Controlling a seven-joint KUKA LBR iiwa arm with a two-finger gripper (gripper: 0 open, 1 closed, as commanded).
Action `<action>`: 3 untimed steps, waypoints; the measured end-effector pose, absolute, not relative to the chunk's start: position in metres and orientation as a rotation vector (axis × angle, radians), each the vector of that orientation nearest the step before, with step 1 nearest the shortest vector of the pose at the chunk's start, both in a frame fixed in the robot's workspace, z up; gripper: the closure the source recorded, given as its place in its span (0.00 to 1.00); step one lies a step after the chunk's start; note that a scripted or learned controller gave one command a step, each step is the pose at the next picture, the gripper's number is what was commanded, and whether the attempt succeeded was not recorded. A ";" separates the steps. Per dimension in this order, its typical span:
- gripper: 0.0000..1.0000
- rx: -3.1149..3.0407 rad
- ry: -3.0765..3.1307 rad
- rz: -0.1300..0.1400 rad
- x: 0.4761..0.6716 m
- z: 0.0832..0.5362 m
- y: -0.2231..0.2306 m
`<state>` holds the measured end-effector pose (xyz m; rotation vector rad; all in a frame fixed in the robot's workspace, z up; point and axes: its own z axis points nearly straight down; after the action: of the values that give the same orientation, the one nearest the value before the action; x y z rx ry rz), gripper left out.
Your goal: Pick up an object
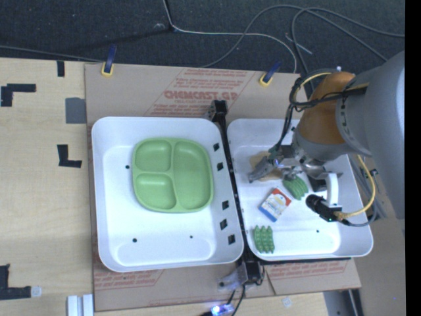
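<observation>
My gripper (266,166) hangs low over the middle of the right bin (342,245), at the end of the grey arm with its orange band (327,110). Just below and right of it lies a green knobbly object (296,187), partly under the wrist. A small blue, white and orange packet (274,205) lies a little lower, apart from the gripper. A green ridged piece (264,239) rests near the bin's front left corner. Nothing visibly sits in the gripper.
The left bin (108,196) holds a light green divided plate (173,175). A black divider (227,176) runs between the bins. Cables (358,206) loop around the wrist over the right bin's right side. Cardboard (197,91) lies under both bins.
</observation>
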<state>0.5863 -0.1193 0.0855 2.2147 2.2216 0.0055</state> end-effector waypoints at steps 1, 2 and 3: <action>1.00 2.212 2.220 0.006 0.587 0.097 -0.120; 1.00 2.219 2.223 0.002 0.585 0.141 -0.114; 1.00 2.216 2.221 0.004 0.590 0.203 -0.112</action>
<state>0.5896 -0.1116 0.2031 2.2164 2.2207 0.0043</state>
